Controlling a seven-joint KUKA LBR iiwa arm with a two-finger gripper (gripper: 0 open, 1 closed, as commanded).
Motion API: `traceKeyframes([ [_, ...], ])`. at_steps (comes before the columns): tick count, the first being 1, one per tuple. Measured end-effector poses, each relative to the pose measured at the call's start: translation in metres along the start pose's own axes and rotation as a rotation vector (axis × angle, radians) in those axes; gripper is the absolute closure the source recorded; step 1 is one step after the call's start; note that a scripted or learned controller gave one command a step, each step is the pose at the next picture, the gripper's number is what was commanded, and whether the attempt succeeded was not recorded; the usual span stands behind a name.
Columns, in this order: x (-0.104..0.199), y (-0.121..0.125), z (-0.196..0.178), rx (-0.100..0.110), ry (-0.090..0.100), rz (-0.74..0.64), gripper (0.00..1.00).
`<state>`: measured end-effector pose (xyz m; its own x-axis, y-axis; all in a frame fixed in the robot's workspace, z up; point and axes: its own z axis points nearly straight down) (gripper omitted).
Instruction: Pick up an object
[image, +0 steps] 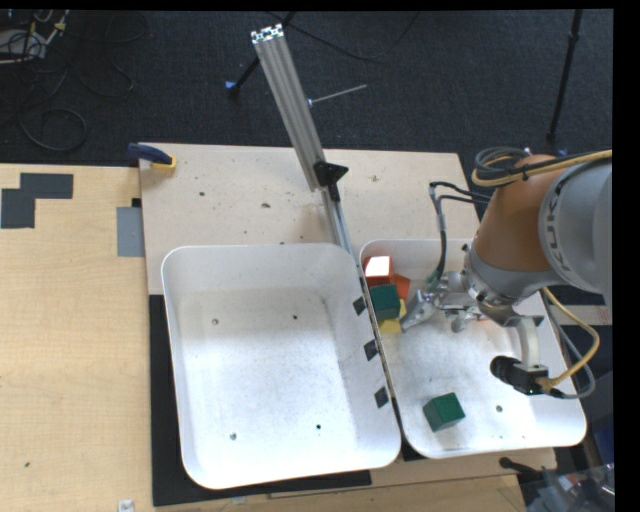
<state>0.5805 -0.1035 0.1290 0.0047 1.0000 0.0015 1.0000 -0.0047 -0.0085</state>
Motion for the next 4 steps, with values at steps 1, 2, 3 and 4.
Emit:
traceKeyframes([
  [1,-0.003,0.000,-0.013,-0.003,-0.001,0.009,1.00],
  [2,-0.012,0.003,-0.061,-0.011,-0.002,0.005,1.00],
  [3,-0.012,0.001,-0.103,-0.011,-0.002,-0.004,1.00],
  [4,-0.014,0.002,-0.139,-0.010,-0.002,-0.004,1.00],
])
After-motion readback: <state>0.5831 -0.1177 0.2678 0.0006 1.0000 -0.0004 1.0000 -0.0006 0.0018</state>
